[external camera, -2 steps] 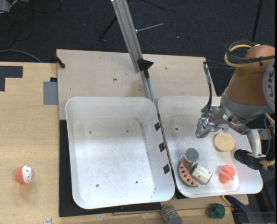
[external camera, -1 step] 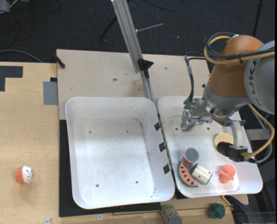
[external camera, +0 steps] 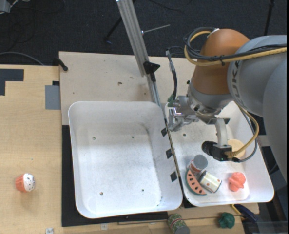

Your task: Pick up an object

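The grey arm (external camera: 266, 77) hangs its hand (external camera: 176, 120) over the right bin's (external camera: 255, 197) left rim.

The arm (external camera: 251, 67) is covering the far end of the right bin (external camera: 261, 182), and a small dark thing (external camera: 176, 224) is being cut by the bottom edge.

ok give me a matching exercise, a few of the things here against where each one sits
Things:
1. orange and white ball
2. pink lumpy toy
3. green lump

Places:
A. inside the right-hand bin
B. outside, by the near edge of the right-hand bin
C. on the wooden bench, left of both bins

Pairs: 1-C, 2-A, 3-B
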